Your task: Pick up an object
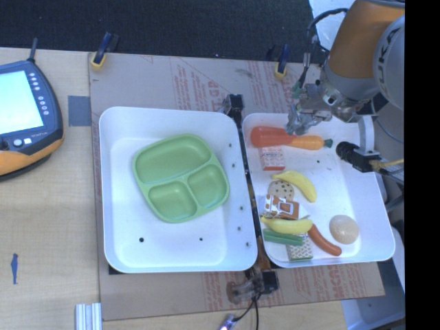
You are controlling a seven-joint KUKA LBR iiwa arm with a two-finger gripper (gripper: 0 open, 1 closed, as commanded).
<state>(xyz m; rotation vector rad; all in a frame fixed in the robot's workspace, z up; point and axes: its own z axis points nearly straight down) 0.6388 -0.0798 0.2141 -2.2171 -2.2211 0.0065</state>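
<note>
My gripper (297, 126) hangs over the far end of the right bin (368, 205), its tips just above an orange carrot (285, 139) lying crosswise there. Nothing shows between the fingers. Below the carrot lie a small red-and-white packet (272, 158), a yellow banana (298, 183), a cookie-patterned box (281, 199), a second yellow piece (287, 226), a green bean pod (282, 238), a red sausage (323, 240), a small patterned block (299, 251) and a cream egg-like ball (344, 228).
The left bin (117, 184) holds a green divided plate (181, 177). A tablet-like pendant (24, 115) lies on the bench at far left. Blue-and-yellow clamps (102, 50) pin the cardboard mat at the back. A black fitting (357, 155) sits at the right bin's rim.
</note>
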